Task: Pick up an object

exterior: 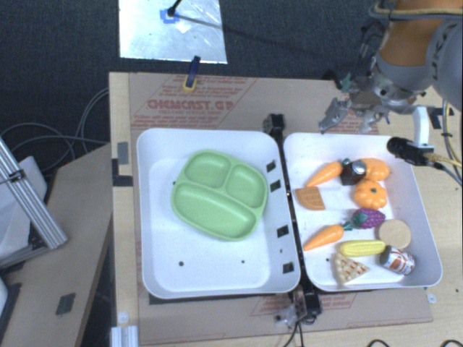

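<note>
The right bin (427, 215) holds several toy foods. Among them are two carrots (323, 173) (323, 237), a dark brown piece (352, 170), an orange (375, 168), a small pumpkin (370, 194) and a toast slice (309, 199). Purple grapes (369, 218), a round biscuit (394, 233), a corn cob (362, 249), a can (397, 261) and a pizza slice (349, 270) lie there too. My gripper (351, 118) hangs over the bin's far edge, above and behind the foods. Its fingers stand apart with nothing between them.
A green divided plate (219, 194) lies in the left bin (155, 266). A black clip (275, 123) sits at the far end of the wall between the bins. A black and white fitting (411, 149) juts over the right bin's far right corner. A silver sheet (172, 20) lies beyond the bench.
</note>
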